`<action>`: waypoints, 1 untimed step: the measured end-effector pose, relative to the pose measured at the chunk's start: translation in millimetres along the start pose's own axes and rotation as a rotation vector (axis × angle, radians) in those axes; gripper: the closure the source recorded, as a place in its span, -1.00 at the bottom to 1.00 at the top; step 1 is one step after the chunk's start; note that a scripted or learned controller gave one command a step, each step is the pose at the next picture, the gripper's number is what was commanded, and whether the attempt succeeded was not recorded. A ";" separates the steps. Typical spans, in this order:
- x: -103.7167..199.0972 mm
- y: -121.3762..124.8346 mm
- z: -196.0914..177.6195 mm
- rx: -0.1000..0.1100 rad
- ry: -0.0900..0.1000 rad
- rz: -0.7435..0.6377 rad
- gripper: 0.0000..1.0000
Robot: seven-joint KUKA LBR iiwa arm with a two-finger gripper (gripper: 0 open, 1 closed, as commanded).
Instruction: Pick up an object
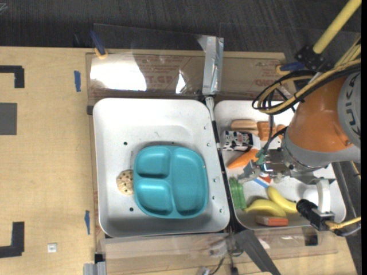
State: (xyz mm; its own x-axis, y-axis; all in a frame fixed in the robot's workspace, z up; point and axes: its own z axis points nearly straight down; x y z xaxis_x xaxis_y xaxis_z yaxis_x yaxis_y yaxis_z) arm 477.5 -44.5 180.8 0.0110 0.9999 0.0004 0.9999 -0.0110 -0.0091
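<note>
Arm (321, 122) reaching in from the right, over right bin (225, 110). Gripper (258, 168) low among toys there, just above banana (278, 202); carrot (239, 160) and green piece (237, 195) beside it. Finger state: cannot tell, too cluttered. Left bin (114, 125) bearing teal divided plate (171, 180), with cookie (125, 182) touching its left edge.

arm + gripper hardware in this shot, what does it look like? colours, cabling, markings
The arm is a bulky rounded body, orange on the broad section, grey below toward the wrist, with part of dark lettering at the frame's right edge. Black and yellow cables loop beside it. The gripper is a small metallic assembly with green and blue bits, over the right bin.
</note>
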 end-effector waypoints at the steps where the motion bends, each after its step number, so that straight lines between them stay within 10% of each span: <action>1: -68.3 60.6 25.7 -0.007 -0.003 -0.030 -1.00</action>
State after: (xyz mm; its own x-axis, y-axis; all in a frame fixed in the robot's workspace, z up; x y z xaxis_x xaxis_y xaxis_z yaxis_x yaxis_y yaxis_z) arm 537.1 -113.4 154.5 -0.0186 0.9998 -0.0027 0.9998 0.0186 -0.0021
